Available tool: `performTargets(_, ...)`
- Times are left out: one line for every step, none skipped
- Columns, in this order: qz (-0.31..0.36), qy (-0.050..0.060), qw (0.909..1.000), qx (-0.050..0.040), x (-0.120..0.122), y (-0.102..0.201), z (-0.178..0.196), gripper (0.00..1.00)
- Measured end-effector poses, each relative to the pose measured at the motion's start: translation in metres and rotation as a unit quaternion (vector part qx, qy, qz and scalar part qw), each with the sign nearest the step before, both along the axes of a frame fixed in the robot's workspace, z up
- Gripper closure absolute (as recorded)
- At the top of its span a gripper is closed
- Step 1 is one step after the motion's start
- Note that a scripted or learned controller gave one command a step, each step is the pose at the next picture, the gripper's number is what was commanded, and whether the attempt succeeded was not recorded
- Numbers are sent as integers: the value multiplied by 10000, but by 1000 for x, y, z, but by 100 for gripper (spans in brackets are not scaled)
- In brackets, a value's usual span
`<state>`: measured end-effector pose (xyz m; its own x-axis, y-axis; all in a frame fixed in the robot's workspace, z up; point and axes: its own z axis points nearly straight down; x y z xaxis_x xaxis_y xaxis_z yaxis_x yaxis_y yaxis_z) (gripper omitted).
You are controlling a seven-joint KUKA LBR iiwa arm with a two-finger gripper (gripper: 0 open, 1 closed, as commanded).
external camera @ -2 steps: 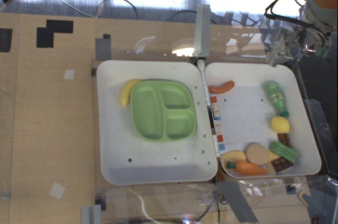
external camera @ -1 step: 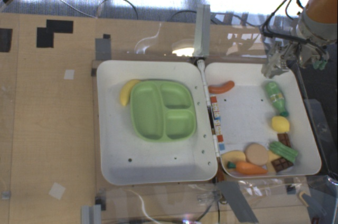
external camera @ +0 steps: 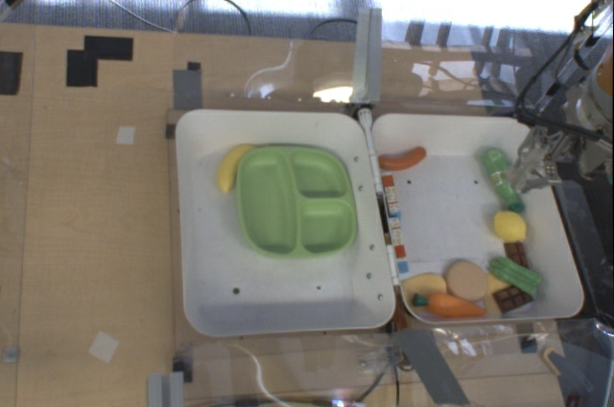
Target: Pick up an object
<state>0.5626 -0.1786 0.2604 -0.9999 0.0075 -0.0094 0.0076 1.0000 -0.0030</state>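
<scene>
While gripper (external camera: 537, 167) state can't be told, green plastic toy bottle (external camera: 500, 177) at 9 o'clock looks light, slick; grasp mid-body.

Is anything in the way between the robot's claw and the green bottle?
Nothing visible. The gripper hangs at the right bin's right edge, right beside the green bottle. The lemon lies below the bottle, out of the way.

A green bottle-shaped toy (external camera: 501, 177) lies slanted near the right bin's (external camera: 451, 203) far right edge, a yellow lemon (external camera: 510, 226) just below it, a red sausage (external camera: 402, 158) at the far left corner, and an orange carrot (external camera: 456, 305) along the near wall.
</scene>
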Motion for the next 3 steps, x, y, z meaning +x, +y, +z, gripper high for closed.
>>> performTargets(-103,26,9999,29,10,57,-59,100)
performTargets(251,-22,9997,36,93,159,-28,100)
performTargets(943,-20,9955,-3,108,80,-19,100)
